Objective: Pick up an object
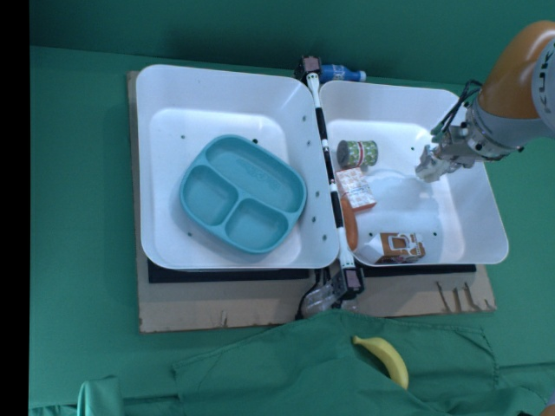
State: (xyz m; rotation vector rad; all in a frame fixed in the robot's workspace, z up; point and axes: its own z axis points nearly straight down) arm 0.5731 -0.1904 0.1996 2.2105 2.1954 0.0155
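Blurring gripper (431, 166), fingers indistinct, above right bin (486, 224)

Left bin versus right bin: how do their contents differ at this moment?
The left bin holds one large item, a teal divided plate, lying flat; the right bin holds several small ones, including a green can and an orange-and-white carton, grouped toward its left side. The gripper hangs over the right bin, not the left. Both bins are shallow and white.
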